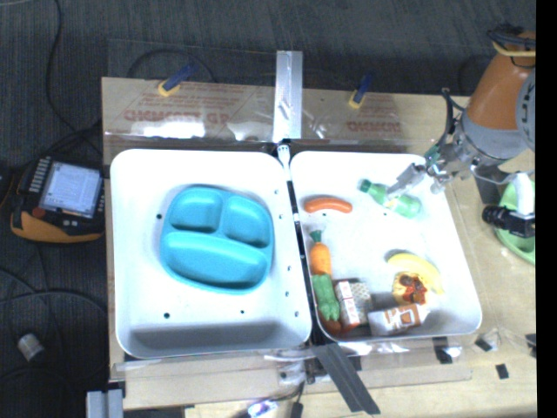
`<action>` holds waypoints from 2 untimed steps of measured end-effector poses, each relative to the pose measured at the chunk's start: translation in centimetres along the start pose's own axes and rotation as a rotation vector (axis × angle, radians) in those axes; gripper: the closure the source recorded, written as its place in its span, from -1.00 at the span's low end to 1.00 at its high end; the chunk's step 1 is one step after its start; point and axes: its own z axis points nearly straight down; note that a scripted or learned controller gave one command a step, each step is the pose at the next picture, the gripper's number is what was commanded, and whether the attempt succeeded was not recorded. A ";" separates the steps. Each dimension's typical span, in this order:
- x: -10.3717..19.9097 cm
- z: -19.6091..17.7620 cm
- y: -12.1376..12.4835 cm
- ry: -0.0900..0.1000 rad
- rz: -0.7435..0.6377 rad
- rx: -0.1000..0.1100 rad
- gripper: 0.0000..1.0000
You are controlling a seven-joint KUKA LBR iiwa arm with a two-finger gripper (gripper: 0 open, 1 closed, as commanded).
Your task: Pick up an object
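My gripper (406, 181) reaches in from the frame's right, low over the upper part of the right bin (461, 259), its tip at a green bottle (389, 197) lying there, though I cannot tell how far apart it stands or whether it grips.

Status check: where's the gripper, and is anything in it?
Gripper low over right bin, far corner, at the green bottle. No hold confirmed. Hot dog, banana, carrot lie apart. Blue tray in left bin.
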 end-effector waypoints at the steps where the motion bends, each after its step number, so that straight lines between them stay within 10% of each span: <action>1: -0.3 7.5 1.7 0.006 -0.009 -0.008 -1.00; 2: -0.5 6.8 1.5 0.002 -0.009 -0.003 1.00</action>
